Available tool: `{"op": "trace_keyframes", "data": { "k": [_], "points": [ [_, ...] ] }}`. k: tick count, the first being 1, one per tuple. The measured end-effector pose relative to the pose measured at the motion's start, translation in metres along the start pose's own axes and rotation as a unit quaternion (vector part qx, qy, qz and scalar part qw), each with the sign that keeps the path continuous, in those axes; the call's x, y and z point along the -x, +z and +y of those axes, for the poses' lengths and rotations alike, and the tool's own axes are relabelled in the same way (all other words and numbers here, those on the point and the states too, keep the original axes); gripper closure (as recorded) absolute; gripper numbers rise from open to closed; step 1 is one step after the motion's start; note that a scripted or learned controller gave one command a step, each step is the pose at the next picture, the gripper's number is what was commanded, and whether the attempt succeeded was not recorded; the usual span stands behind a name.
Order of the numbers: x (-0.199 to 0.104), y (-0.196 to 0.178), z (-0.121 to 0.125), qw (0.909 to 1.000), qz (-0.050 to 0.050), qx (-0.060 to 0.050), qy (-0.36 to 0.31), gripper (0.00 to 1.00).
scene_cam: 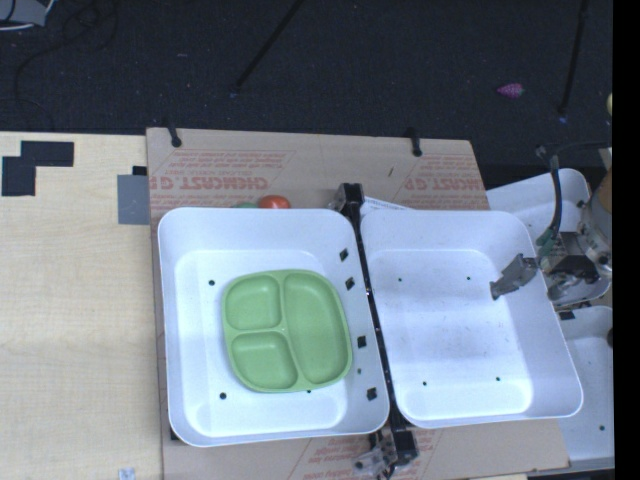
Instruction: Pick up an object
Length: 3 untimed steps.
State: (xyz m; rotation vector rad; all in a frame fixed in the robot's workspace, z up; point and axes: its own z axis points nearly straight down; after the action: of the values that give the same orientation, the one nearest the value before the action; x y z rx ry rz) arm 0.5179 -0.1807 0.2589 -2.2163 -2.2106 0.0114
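Bins sit side by side; the left bin [190, 268] holds a green plate [287, 329], flat near its centre, with three compartments and rounded corners. Gripper [515, 276] hangs at the right bin's [450, 368] right wall, well apart from the plate. Finger state: cannot tell. To grasp well, travel across the divider, descend over a plate rim, and pinch the raised edge, not the flat face.

Illegible upside-down red print on cardboard [300, 168]
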Motion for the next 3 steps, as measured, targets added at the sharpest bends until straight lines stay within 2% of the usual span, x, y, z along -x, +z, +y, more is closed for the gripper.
{"op": "trace_keyframes", "data": {
  "k": [1,3],
  "points": [
    [0.000,-0.006,0.002,1.0000,-0.001,0.005,-0.001,0.00],
    [-0.013,0.090,0.000,1.0000,0.000,0.003,-0.001,0.00]
  ]
}}
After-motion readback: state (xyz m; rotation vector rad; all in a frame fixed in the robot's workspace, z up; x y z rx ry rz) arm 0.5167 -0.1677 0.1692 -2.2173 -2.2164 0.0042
